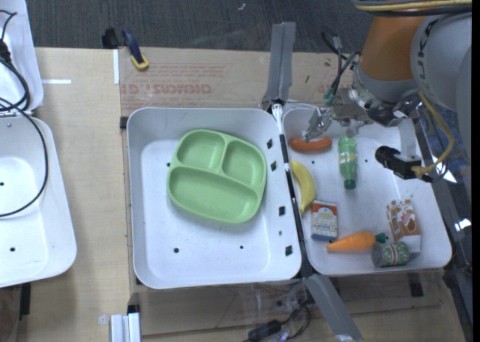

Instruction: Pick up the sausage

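With the claw spread open just above the sausage near the right bin's far-left corner, it should drop straight and straddle its middle before closing

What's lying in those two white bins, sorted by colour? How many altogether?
Green: 3: divided plate, bottle, small can
Orange or red: 2: sausage, carrot
Yellow: 1: banana
Printed cartons: 2
Total: 8

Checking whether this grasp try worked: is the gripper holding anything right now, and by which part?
It cannot be told. The gripper sits right above the sausage at the far end of the right bin, but no grip shows.
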